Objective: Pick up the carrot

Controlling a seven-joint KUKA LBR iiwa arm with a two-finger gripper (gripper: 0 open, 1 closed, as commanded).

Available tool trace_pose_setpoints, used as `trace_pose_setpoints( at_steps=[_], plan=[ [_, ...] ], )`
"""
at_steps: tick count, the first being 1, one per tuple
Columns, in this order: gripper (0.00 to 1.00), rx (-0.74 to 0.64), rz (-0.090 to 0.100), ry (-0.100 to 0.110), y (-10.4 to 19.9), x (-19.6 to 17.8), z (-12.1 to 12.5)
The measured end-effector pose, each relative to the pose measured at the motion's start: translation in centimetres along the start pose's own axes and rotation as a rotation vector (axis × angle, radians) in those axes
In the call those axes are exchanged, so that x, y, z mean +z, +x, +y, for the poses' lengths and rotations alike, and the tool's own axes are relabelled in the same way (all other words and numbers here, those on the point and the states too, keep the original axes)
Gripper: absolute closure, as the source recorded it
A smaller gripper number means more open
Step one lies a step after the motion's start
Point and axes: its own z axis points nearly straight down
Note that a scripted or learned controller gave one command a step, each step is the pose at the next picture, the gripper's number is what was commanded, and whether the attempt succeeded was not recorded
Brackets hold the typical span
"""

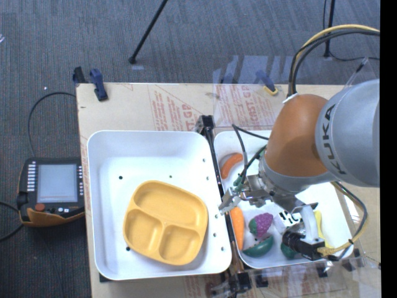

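Note:
The carrot (237,226) is a slim orange piece lying lengthwise along the left wall of the right bin (345,253), near its front. My gripper (238,196) hangs just above and behind the carrot's far end, under the orange wrist band. The wrist hides most of the bin's middle. Nothing shows as lifted; the carrot rests on the bin floor.
A second orange piece (232,163) lies further back in the right bin. Purple grapes (263,223), a green vegetable (259,247), a dark green item (289,250) and a yellow piece (319,222) crowd the front. The left bin (105,166) holds a yellow divided plate (165,222).

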Motion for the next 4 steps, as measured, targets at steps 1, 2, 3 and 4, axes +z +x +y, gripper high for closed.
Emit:
trace_pose_setpoints(
  at_steps=[1, 2, 3, 4],
  plan=[
    [1.0, 0.003, 0.002, 0.01, -0.1, -0.7, 0.0],
    [1.0, 0.01, 0.005, 0.019, -0.2, -1.3, 0.0],
    [0.0, 0.011, 0.005, 0.02, -0.2, -1.3, -0.1],
    [0.0, 0.182, 0.002, 0.001, -0.7, 0.1, -2.6]
  ],
)
